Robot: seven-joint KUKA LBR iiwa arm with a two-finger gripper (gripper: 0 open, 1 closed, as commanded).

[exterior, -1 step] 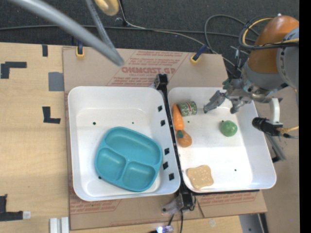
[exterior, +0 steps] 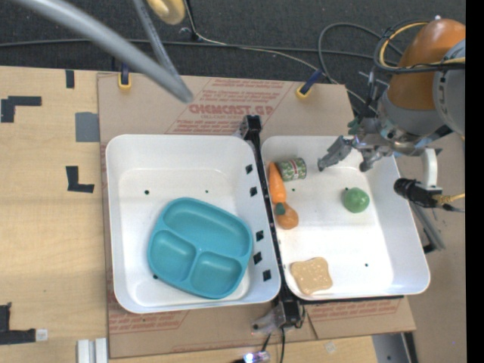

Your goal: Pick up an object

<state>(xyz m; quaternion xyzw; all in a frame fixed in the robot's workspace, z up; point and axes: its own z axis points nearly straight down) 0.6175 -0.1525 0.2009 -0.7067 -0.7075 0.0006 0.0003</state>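
Note:
The right bin (exterior: 393, 271) holds a green ball-like object (exterior: 355, 200), an orange carrot (exterior: 279, 191) lying along its left wall, a small green-labelled can (exterior: 291, 169) on its side, and a slice of toast (exterior: 311, 275) near the front. My gripper (exterior: 350, 156) hangs over the far right part of this bin, above and just behind the green object. Its two fingers (exterior: 333, 156) stand spread apart with nothing between them.
The left bin (exterior: 121, 203) contains a teal sectioned plate (exterior: 199, 246). A black divider (exterior: 261, 203) separates the bins. Cables run along the arm at the right and behind the bins. Grey struts cross the upper left.

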